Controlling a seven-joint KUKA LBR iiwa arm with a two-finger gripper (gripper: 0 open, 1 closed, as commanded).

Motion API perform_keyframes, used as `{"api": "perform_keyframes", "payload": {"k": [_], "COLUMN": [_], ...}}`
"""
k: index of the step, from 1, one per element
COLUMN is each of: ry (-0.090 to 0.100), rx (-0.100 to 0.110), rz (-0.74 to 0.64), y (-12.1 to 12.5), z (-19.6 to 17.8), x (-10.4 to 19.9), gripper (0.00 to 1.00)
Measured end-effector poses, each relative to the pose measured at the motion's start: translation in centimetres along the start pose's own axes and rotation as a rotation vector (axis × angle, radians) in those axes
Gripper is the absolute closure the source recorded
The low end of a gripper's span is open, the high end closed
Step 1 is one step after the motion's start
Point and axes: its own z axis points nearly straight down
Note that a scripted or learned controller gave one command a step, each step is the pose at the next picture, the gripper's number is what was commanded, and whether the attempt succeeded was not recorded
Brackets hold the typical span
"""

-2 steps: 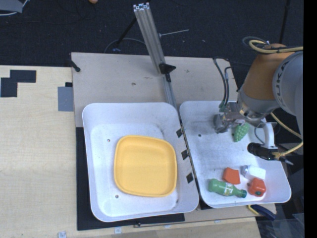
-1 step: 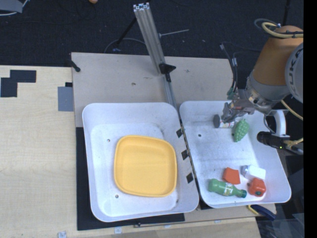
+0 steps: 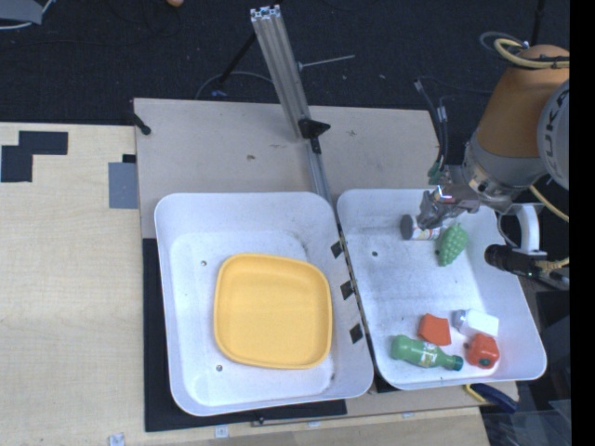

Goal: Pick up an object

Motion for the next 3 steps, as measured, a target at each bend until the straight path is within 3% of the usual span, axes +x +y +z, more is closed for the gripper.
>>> {"api": "perform_keyframes", "payload": {"k": [3], "ry": [0.001], "rx": [-0.001], "rz": [-0.004], "y": [0.2], "z": [-2.2], "x": [16.1], "gripper": [1.00]}}
